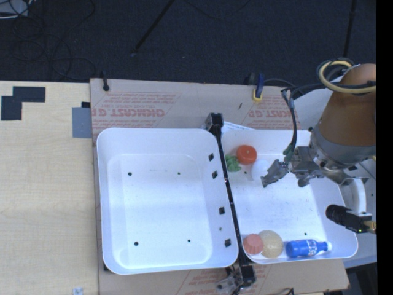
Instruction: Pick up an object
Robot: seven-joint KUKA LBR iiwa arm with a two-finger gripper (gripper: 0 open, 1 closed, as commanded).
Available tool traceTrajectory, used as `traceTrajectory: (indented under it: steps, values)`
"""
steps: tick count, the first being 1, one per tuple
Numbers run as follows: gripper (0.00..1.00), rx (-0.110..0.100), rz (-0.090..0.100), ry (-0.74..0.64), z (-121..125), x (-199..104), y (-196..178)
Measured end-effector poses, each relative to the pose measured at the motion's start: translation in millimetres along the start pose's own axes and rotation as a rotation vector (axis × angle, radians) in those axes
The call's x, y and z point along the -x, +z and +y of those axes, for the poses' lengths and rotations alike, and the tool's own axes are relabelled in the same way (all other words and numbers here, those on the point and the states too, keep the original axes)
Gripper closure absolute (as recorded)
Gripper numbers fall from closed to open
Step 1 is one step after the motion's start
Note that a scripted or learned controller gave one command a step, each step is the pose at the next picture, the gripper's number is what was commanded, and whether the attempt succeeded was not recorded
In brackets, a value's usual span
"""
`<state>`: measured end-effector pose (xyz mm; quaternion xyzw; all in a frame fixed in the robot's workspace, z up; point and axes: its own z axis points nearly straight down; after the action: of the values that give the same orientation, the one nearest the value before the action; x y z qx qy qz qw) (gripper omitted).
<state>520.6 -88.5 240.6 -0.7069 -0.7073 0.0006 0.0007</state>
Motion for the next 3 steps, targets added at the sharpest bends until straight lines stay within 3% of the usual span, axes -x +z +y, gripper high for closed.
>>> traceTrajectory:
  steps: [1, 2, 3]
  values:
    - [0.00, 0.008, -0.004, 0.002, 49, 56, -61]
    - [0.00, -0.010, 0.001, 0.001, 63, 76, 101]
    - [0.00, 0.000, -0.002, 0.001, 99, 121, 156]
